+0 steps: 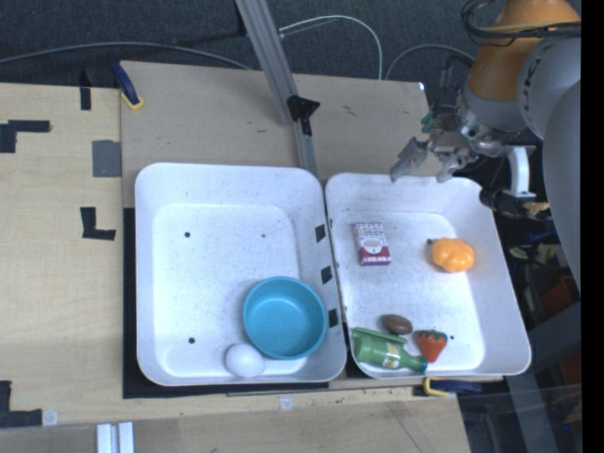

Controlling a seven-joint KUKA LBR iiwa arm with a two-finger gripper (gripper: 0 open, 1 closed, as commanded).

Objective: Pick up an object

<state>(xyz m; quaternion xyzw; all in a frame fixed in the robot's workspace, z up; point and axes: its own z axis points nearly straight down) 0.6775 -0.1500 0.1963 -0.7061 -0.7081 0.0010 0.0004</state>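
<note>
I've got the arm [528, 55] coming in from the right, orange band up top, wrist bent down and leftward. The gripper [427, 166] hangs in the air, two fingers [406, 163] spread apart with nothing between them.

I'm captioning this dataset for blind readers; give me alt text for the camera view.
The arm's open pincer hovers over the right bin's far rim, holding nothing. That bin holds a red carton, orange fruit, brown pebble, green bottle and strawberry; the left bin holds a blue bowl and white ball.
</note>
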